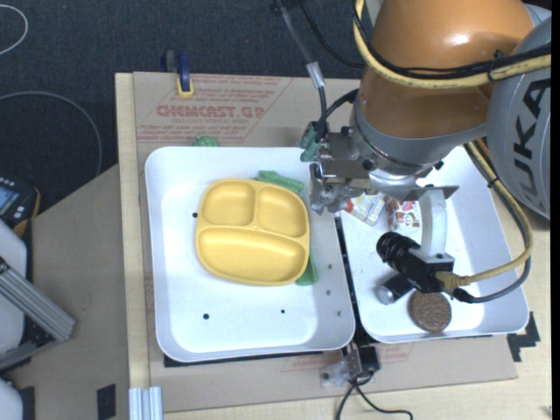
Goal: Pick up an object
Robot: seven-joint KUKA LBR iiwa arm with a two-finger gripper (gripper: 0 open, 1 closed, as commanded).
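Two white bins (175,313) share the bench (140,121); the gripper (322,189) hangs over their shared rim, between yellow plate (252,232) and small packet (369,206), probably lining up a pick; whether it is clenched cannot be told

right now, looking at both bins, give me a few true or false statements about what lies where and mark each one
1. The yellow divided plate lies in the view's left bin. True.
2. The plate has two compartments. False: three show, facing up.
3. A green thing pokes out from beneath the plate. True.
4. The brown round disc lies in the left bin. False: it lies in the right bin, near its front edge.
5. The gripper hangs over the plate's middle. False: it is at the divide between the bins, past the plate's right rim.
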